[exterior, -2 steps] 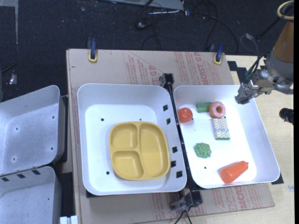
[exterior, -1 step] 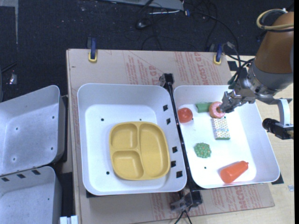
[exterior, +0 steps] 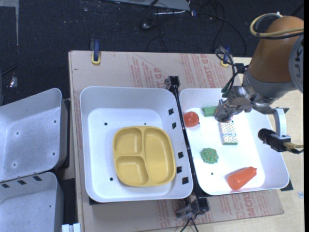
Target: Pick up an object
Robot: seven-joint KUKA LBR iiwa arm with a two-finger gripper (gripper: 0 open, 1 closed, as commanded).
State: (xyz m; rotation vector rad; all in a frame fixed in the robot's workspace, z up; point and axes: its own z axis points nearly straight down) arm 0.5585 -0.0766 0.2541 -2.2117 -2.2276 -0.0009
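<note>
Board: brown bench board (exterior: 125, 64) carries faint red printed lettering, too faint to read.
Left bin: white bin (exterior: 91, 144) holds a yellow plastic three-compartment plate (exterior: 144, 155).
Right bin: white bin (exterior: 270, 153) holds a small red ball (exterior: 191, 119), a flat green piece (exterior: 209, 111), a white dotted card packet (exterior: 228, 133) with illegible print, a green knobbly ball (exterior: 209, 155) and an orange carrot-shaped toy (exterior: 241, 177).
Gripper: gripper (exterior: 225, 111) hangs over the packet's upper end, beside the green piece; grip state cannot be told.
</note>
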